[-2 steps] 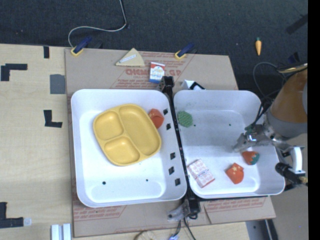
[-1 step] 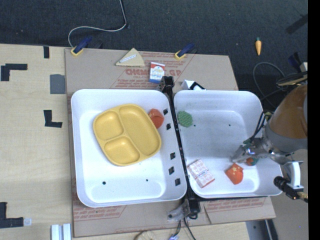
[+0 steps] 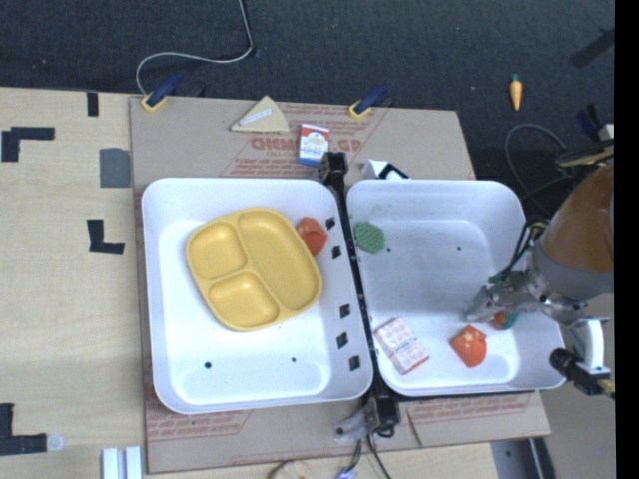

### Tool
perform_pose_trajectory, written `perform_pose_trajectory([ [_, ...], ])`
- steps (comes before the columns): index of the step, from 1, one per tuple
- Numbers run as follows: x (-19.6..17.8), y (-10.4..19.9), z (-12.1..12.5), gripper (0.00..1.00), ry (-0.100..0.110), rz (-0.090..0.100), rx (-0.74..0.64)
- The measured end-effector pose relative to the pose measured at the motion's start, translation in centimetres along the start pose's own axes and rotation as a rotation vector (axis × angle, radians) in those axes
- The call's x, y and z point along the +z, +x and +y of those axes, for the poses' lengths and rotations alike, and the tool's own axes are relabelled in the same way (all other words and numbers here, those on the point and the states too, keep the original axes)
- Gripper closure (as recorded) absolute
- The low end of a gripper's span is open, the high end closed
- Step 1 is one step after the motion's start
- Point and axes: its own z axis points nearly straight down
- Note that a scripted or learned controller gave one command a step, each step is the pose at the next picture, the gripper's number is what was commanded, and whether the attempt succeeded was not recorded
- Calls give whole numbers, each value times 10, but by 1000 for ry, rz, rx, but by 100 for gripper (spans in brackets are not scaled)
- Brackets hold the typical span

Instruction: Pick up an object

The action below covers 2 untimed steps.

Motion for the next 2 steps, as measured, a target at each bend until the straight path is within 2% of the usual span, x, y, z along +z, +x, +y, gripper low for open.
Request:
perform_pose_trajectory([
  [1, -59, 60, 69, 100, 9, 3, -2],
  [2, -19, 25, 50, 100, 14, 2, 1],
])
